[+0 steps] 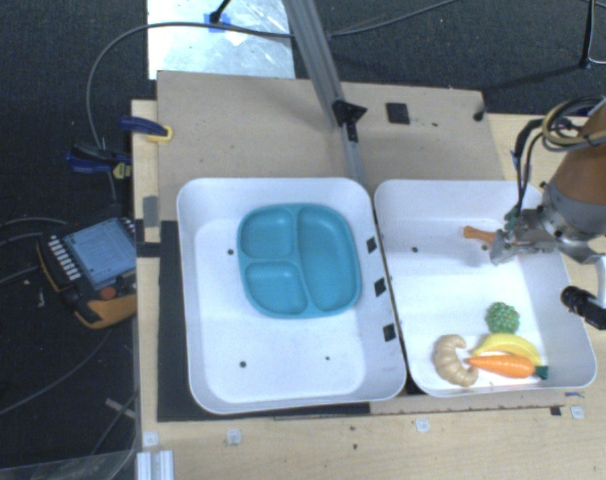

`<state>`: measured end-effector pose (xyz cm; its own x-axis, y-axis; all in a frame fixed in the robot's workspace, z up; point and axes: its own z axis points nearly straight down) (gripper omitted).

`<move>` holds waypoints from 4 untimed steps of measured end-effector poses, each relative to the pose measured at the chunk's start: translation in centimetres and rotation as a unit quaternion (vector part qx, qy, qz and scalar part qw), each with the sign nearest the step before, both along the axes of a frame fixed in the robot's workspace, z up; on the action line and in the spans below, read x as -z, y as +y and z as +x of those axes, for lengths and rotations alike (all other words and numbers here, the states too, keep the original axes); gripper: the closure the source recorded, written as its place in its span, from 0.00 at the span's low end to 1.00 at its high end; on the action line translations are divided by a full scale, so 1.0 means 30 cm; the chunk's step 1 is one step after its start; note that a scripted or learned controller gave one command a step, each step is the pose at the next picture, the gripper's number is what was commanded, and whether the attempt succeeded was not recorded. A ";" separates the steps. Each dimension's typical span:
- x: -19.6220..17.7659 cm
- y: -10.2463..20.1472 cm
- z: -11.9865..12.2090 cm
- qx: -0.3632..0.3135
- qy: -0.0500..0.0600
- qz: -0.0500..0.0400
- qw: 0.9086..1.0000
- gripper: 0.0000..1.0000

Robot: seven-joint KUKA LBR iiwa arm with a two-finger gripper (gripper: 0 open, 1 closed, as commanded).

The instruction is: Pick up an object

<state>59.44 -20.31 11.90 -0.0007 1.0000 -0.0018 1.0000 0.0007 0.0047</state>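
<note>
In the right bin (pixel 433 208), four toy foods are bunched at the front right corner: a green broccoli (pixel 501 317), a yellow banana (pixel 511 345), an orange carrot (pixel 503 366) and a tan croissant (pixel 453 359). My gripper (pixel 505 242) hangs low over the bin's back right part, well behind the pile. A small orange piece (pixel 475 234) lies just left of the gripper's tip; whether it touches the gripper is unclear. The grey arm with its orange band (pixel 588 173) comes in from the right edge.
The left bin (pixel 208 358) holds a blue divided plate (pixel 299 260). A grey pole (pixel 318 53) slants across the cardboard behind the bins. Cables, clamps and a small device (pixel 93 258) sit on the floor at the left.
</note>
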 end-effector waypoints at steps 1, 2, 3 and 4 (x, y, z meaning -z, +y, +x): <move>-0.160 0.021 0.023 -0.002 -0.001 0.000 1.000 1.00; -0.342 0.021 0.029 -0.003 -0.001 0.000 1.000 1.00; -0.321 0.209 0.001 -0.004 0.002 0.001 1.000 1.00; -0.349 0.381 0.024 -0.004 0.001 0.001 1.000 1.00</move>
